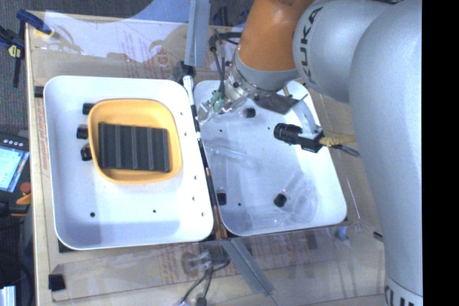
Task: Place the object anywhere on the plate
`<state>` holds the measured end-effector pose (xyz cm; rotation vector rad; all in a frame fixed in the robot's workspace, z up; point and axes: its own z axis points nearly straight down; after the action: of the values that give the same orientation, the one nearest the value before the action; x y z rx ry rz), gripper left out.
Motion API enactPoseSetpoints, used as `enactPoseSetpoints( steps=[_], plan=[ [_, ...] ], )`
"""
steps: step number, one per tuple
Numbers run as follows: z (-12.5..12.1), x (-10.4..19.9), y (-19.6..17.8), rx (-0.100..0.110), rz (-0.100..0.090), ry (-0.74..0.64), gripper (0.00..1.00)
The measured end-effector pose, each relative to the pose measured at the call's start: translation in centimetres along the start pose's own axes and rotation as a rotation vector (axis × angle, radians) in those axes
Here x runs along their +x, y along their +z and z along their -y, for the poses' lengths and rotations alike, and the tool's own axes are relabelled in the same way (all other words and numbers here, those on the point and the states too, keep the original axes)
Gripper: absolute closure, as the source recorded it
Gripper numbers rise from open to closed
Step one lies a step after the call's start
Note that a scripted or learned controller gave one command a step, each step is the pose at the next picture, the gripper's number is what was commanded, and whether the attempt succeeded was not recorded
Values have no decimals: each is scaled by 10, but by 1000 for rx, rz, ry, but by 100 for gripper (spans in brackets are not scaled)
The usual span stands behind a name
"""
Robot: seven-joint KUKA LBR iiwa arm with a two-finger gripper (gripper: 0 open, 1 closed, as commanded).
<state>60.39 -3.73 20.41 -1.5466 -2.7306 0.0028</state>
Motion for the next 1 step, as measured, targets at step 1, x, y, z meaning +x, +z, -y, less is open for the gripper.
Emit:
enactPoseSetpoints(
  steps=[1],
  plan=[
    [-23, 5, -6, -3, 3, -154, 100]
  ],
)
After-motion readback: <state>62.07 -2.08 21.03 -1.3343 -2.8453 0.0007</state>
